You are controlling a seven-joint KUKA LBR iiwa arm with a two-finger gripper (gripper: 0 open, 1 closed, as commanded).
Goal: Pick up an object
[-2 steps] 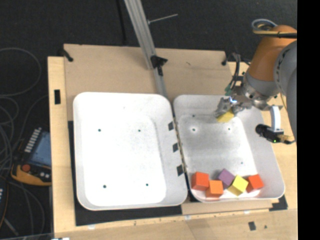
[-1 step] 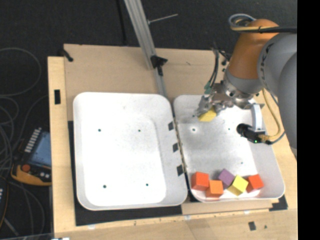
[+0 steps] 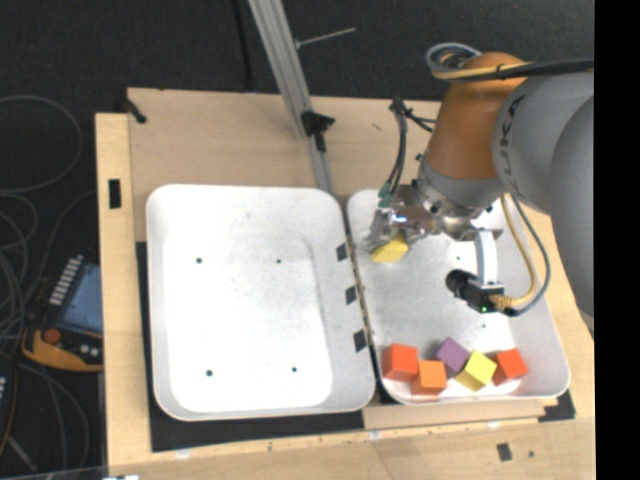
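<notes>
Starting on the left, the left bin (image 3: 250,298) shows bare white floor with a few dark specks, and nothing here is in play. Moving across the divide where the two bins meet, we reach the action: the gripper (image 3: 392,230) sits at the upper left corner of the right bin (image 3: 545,353), close to the wall, and a yellow block (image 3: 390,251) hangs tilted right under it. Looks like the block is caught between the fingers, jaws closed on it, though the fingertips themselves are small and partly lost against the metal, so call that a likely grip, not a certain one. Whether the block has left the floor I cannot tell from this angle. Further right, the arm (image 3: 480,128) looms over the bin, orange band up top, cables looping down its side. Along the near edge of the right bin, five more blocks sit clustered: an orange block (image 3: 401,359), a smaller orange block (image 3: 431,374), a purple block (image 3: 453,354), another yellow one (image 3: 479,369) and a red block (image 3: 510,364), all untouched. So the grasp seems made; a clean lift remains to be shown.
</notes>
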